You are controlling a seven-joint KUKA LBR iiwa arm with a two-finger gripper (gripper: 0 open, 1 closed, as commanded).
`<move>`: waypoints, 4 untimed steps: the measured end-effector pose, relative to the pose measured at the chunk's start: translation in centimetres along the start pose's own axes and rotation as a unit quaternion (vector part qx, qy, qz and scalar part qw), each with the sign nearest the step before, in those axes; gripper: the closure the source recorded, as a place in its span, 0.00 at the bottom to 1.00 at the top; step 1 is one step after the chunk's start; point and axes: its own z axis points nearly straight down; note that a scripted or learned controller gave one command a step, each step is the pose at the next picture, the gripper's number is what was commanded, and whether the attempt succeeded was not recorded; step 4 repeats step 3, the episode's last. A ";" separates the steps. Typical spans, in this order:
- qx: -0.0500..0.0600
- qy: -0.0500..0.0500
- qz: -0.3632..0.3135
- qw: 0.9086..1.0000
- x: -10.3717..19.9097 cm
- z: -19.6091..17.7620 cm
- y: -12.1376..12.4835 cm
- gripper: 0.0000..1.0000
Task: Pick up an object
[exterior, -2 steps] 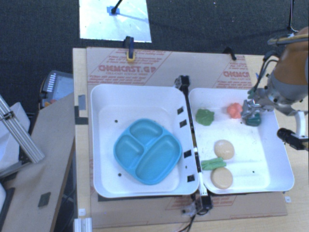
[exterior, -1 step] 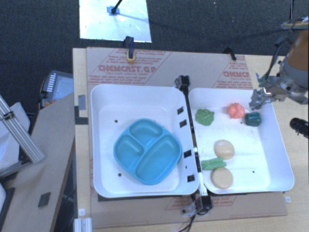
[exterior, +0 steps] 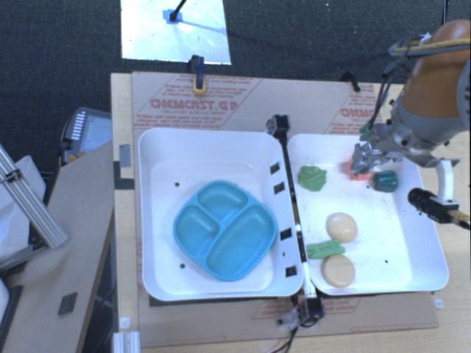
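My gripper [exterior: 363, 160] hangs over the far part of the right bin [exterior: 419, 271], right above a small orange-red object [exterior: 358, 171] that peeks out beneath it. A dark teal object [exterior: 385, 180] lies just to its right. A green leafy piece [exterior: 312, 178] sits to the left of the gripper. Nearer the front lie a beige round object [exterior: 341, 227], a green bean-like strip [exterior: 325, 250] and a second beige round object [exterior: 338, 270].
The left bin [exterior: 158, 153] holds a blue divided plate [exterior: 224, 229]. Black clips [exterior: 279, 126] run along the seam between the bins. A black bracket [exterior: 430, 202] juts over the right bin's right wall.
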 end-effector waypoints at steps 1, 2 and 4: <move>0.000 0.000 0.000 1.000 4.6 -0.1 -0.3 1.00; 0.000 0.000 0.000 1.000 10.7 0.8 -1.2 1.00; 0.001 0.000 0.000 1.000 15.1 0.9 -3.3 1.00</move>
